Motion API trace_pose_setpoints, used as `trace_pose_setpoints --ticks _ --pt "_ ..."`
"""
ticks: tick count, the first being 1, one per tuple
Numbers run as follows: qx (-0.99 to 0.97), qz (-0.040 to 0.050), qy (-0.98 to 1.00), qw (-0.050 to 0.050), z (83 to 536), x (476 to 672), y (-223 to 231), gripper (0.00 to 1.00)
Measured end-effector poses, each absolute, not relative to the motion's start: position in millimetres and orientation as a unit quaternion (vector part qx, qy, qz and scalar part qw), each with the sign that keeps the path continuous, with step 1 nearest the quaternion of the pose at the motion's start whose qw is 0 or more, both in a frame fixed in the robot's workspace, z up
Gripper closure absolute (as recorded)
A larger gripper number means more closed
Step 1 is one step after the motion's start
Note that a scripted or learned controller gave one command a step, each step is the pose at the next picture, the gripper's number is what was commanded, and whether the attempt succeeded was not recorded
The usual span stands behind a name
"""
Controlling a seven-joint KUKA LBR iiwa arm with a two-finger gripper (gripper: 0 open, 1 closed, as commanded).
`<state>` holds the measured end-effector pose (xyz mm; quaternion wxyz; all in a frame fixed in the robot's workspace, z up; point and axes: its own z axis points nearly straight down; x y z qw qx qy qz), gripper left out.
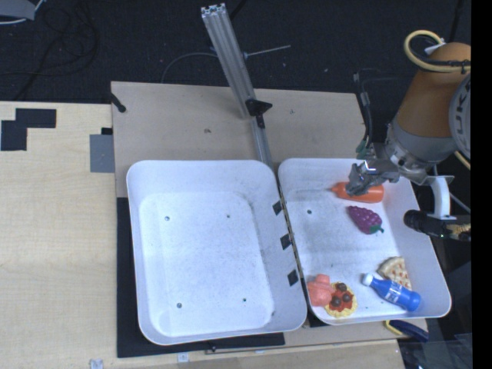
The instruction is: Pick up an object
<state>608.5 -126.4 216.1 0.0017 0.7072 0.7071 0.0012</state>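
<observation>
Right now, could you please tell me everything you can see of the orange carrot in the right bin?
The orange carrot is a small toy, seemingly plastic, lying flat and roughly level across the picture, near the far edge of the right bin. Its pointed end faces the left bin. The gripper sits right over its middle, hiding part of it. The purple grapes lie just nearer the camera, apart from it.

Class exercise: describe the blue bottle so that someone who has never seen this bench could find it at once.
Look at the right bin, then its near right corner. The blue bottle lies there on its side, white cap pointing left, beside a waffle. It is the one blue item among red, orange and purple toy food.
</observation>
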Motion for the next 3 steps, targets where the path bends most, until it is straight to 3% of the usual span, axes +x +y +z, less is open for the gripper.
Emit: trace_pose_setpoints --ticks 1,2,3 --pt "0.707 0.0011 0.707 0.001 276 602.3 -126 1.0" --pt "0.706 0.0 0.708 -0.001 263 574.8 -77 1.0" --pt "0.706 -0.0003 0.708 -0.001 248 563.4 -26 1.0"
